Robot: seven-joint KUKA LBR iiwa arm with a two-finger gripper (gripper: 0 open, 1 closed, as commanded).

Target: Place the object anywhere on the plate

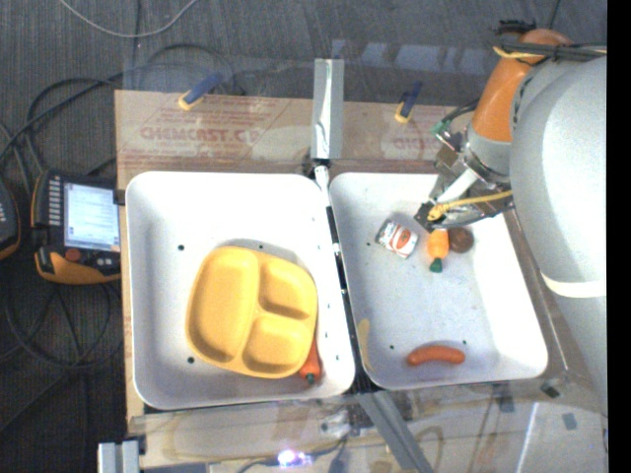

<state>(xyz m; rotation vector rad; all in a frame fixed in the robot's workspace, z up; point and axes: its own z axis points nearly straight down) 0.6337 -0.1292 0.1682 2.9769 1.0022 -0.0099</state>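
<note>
White smooth bins (pixel 493 294); glossy yellow compartmented plate (pixel 253 310); stubby carrot (pixel 438 246).

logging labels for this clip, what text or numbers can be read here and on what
"CHEMCAST", faint red print on the brown board behind the bins; the letters after it are too blurred to read.
Small red and white packet in the right bin: print too small to read.
Handheld pendant screen at left: lit, unreadable.

Plate (pixel 254 310) in left bin (pixel 158 215), sausage (pixel 436 356) in right bin (pixel 493 304).
</note>
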